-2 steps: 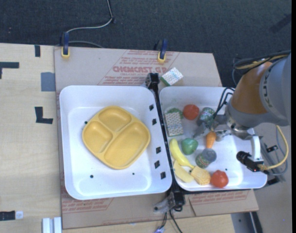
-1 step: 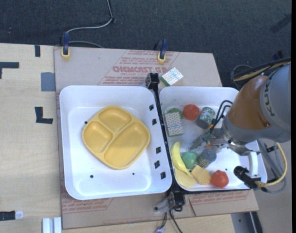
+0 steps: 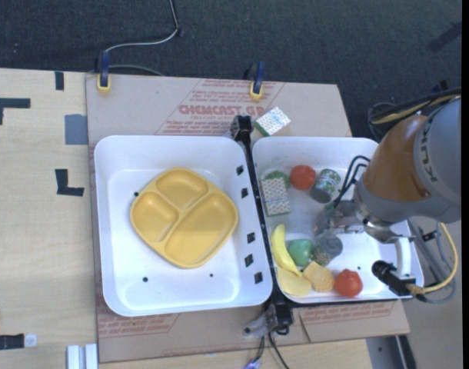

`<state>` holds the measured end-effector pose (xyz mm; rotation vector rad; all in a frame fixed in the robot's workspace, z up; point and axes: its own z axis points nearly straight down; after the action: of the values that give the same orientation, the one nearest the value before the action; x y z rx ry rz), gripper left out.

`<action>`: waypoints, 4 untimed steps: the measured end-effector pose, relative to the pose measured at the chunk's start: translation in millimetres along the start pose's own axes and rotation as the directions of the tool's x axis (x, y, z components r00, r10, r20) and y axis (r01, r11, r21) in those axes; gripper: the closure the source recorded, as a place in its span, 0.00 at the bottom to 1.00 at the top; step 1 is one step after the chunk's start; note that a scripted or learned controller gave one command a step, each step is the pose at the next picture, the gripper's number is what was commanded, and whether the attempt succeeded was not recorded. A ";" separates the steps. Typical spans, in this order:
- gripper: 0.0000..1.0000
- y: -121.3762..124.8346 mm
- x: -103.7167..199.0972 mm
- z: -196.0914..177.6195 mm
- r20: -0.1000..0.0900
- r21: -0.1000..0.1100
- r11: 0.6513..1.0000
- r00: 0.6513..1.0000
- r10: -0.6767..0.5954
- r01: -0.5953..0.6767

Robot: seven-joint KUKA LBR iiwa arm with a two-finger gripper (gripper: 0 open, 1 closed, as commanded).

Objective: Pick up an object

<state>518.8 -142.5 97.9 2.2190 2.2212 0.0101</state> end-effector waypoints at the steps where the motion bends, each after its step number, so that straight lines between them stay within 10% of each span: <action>1: 0.00 -0.1 -0.1 0.1 0.000 0.000 1.000 1.000 0.000 0.000; 2: 0.00 47.3 18.8 11.8 0.004 0.004 1.000 1.000 0.000 0.000; 4: 0.00 -32.8 38.7 10.6 0.006 -0.002 1.000 1.000 0.001 -0.001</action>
<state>486.1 -103.8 87.2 2.2159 2.2157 0.0058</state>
